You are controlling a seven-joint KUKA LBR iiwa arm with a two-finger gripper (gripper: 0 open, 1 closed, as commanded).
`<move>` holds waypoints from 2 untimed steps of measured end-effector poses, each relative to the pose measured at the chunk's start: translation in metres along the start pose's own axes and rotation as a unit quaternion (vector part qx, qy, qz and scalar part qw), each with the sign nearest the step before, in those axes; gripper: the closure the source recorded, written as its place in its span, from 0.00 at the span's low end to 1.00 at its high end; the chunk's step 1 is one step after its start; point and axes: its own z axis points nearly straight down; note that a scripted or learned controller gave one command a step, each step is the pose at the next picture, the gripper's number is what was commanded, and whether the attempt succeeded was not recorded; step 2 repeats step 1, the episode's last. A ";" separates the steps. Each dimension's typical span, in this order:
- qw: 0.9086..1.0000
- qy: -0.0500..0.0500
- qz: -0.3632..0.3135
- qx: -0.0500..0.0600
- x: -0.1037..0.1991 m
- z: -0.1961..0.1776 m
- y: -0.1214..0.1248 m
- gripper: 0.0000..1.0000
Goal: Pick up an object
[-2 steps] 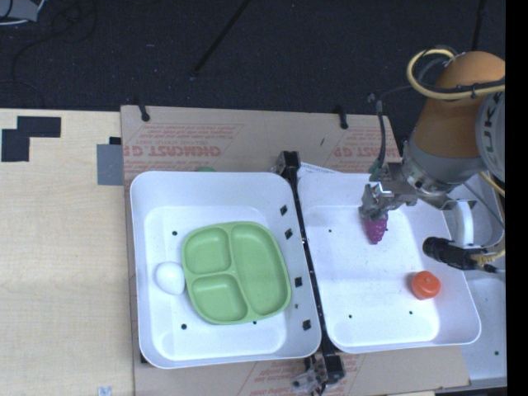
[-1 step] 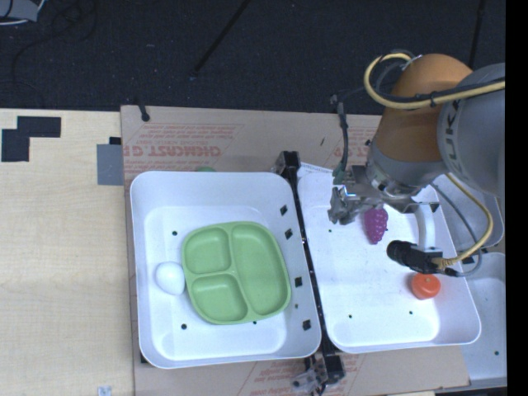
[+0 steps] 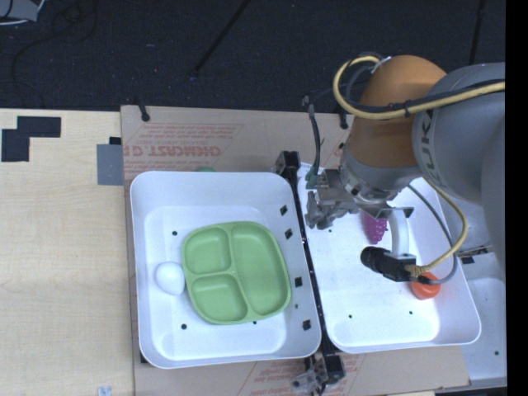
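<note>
The grey arm with its orange band (image 3: 404,81) fills the upper right of the frame, its gripper (image 3: 326,209) low over the right white bin (image 3: 388,320); its grip cannot be judged. A green three-compartment plastic plate (image 3: 235,271) lies in the left white bin (image 3: 157,196), a white ball (image 3: 170,278) touching its left edge. Centre right sit a purple object (image 3: 375,228), partly hidden, and a small orange object (image 3: 426,286).

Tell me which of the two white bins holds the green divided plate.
The left bin holds the green divided plate, with a white ball beside it. The right bin, where the arm reaches in, has a purple object and an orange one instead.
</note>
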 end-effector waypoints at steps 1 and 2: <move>1.000 0.000 -0.001 -0.001 0.058 -0.007 -0.008 1.00; 1.000 0.000 -0.001 -0.001 0.058 -0.007 -0.008 1.00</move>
